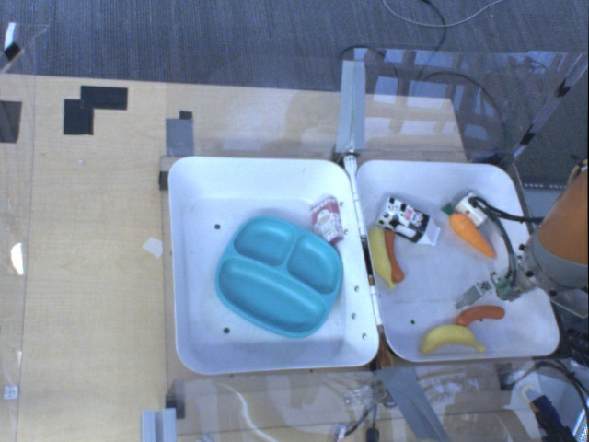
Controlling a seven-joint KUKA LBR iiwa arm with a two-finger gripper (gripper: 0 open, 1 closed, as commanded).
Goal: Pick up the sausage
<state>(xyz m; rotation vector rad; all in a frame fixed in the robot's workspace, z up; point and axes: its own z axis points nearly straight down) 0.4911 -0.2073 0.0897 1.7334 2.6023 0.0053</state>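
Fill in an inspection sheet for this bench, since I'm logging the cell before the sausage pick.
Surface: wooden bench bearing a left bin and a right bin.
Job's things: two sausages in the right bin, one near the gripper, one beside a banana at the left wall.
Clutter: second banana, carrot, black-and-white packet; left bin holds a blue divided plate and a red wrapper.
Grippers: gripper low over the right bin, nothing seen held.
Cables: white cable on the floor.
Surroundings: grey carpet.
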